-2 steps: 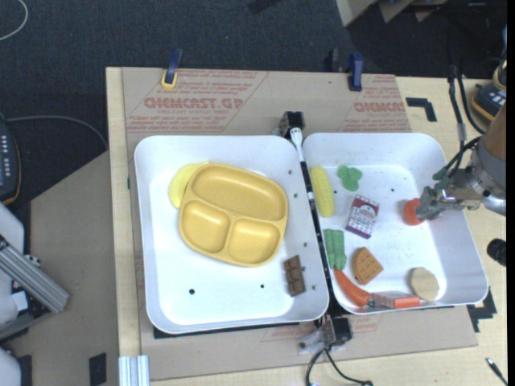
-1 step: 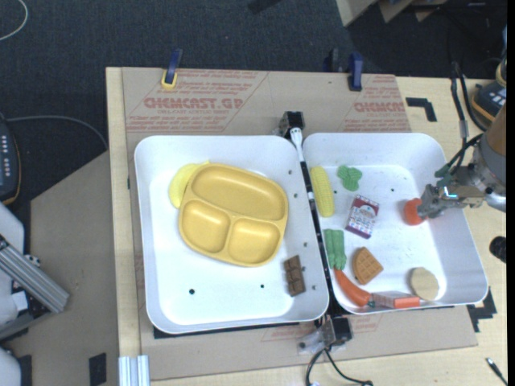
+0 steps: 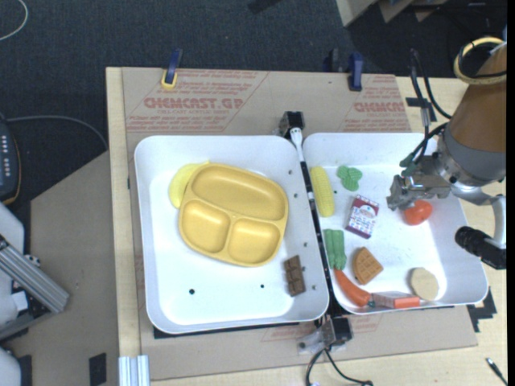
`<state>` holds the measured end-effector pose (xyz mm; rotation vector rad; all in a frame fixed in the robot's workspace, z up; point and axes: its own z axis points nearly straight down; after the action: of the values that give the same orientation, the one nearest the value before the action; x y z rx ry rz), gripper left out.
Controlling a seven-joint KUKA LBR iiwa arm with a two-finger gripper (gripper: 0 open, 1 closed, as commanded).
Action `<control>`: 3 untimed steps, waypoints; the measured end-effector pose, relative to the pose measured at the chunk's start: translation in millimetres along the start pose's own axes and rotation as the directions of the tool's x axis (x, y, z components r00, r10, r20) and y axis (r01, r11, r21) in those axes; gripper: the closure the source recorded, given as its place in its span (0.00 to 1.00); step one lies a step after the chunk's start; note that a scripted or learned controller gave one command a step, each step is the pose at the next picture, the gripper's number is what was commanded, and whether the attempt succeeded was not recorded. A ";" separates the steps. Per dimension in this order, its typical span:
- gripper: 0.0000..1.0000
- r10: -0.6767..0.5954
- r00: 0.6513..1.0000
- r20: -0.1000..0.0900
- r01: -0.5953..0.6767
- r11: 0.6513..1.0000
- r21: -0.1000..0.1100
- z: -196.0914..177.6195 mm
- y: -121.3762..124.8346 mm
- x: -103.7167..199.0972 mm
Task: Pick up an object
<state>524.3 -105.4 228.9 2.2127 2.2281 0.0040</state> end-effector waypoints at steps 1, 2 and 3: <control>1.00 0.000 1.000 0.000 0.000 1.000 -0.001 -8.5 23.9 44.8; 1.00 0.001 1.000 0.000 -0.001 1.000 0.001 6.7 52.9 93.5; 1.00 0.000 1.000 -0.001 0.000 1.000 -0.001 4.7 75.5 152.5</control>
<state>598.8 47.6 224.6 2.2121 2.2285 0.0064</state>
